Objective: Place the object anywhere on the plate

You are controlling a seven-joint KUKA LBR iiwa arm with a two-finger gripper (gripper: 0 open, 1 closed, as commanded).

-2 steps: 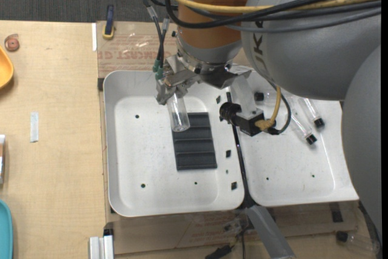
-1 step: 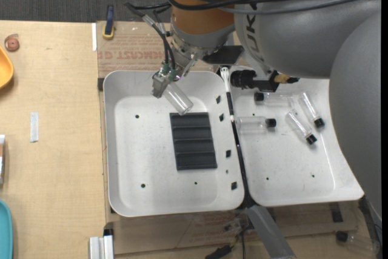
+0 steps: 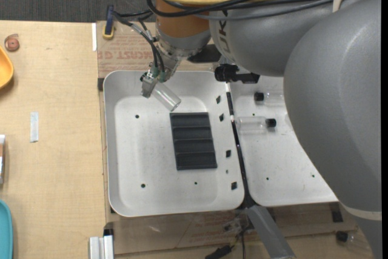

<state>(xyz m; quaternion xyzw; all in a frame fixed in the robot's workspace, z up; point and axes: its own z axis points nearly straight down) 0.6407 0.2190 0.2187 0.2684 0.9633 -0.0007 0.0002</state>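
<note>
Hovering over the upper part of the left bin (image 3: 112, 148), the gripper (image 3: 150, 80) stood just above and left of a black ribbed slab (image 3: 193, 141). Whether the gripper was open or closed could not be told from this view. A pale piece (image 3: 166, 97) slanted down and right from the gripper's tip, its lower end just short of the slab's upper left corner. Judged to be the task's object, it met the gripper, but a hold on it could not be confirmed.

Assessment of the step: the slab is taken to be the plate, and the placing was not yet done. To do it well, the arm would need to carry the piece down and right until it lay fully over the slab's ribbed face. It should then lower squarely and release only on contact. A release at the present spot would likely drop the piece on the bin floor or leave it tipping off the slab's edge.

Containers: the left bin held the slab, lying flat near its middle, well apart from the walls. The right bin (image 3: 285, 185), partly hidden by the arm, held a black bit (image 3: 259, 96) near its upper end. It also held a clear tube (image 3: 248, 124) with a dark end beside the dividing rim.
</note>
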